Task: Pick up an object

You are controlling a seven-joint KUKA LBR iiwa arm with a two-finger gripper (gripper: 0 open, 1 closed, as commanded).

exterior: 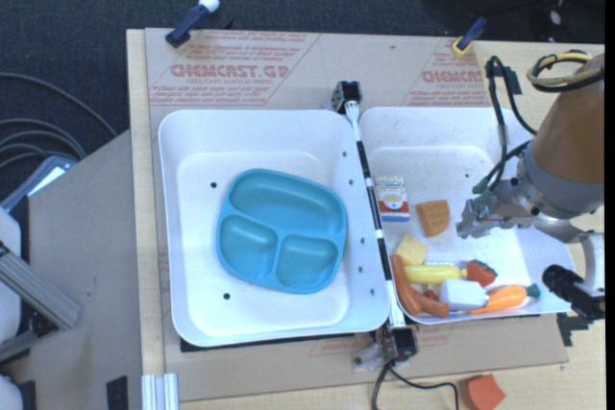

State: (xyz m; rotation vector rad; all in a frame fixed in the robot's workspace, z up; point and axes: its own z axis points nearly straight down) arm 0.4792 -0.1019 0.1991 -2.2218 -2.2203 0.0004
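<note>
The right bin point(423, 134) holds a pile of toy food along its near side: a small white and red carton point(391, 199), a tan block point(434, 217), a yellow wedge point(411, 251), a banana point(432, 273), a red piece point(481, 272), a white block point(463, 294), a carrot point(506, 296) and a reddish sausage point(416, 301). My gripper point(478, 217) hangs low over the right side of this bin, just right of the tan block and above the red piece. I see nothing held in it.
The left bin point(192, 149) carries a blue divided plate point(281, 230). A black divider rail point(363, 187) runs between the bins. Black cables point(500, 106) trail above the gripper. An orange block point(483, 391) lies on the bench in front of the right bin.
</note>
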